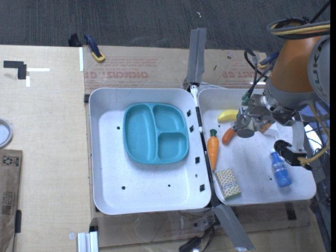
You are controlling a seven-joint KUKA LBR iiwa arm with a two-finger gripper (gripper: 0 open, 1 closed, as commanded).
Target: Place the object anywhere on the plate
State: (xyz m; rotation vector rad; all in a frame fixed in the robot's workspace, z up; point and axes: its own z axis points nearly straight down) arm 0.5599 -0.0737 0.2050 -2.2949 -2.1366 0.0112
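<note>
The hand (pixel 245 126) hangs low over the right bin (pixel 252 193), its tips blurred against the wrist, so I cannot tell their state. A small orange piece (pixel 228 136) sits just beside it, half hidden. The blue 3-part plate (pixel 156 133) lies in the left bin (pixel 105 156).

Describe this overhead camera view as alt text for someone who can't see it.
A grey-and-orange robot arm hangs its gripper over the right white bin, which holds a carrot, banana, blue bottle and small box. The left bin holds a blue divided plate.
</note>
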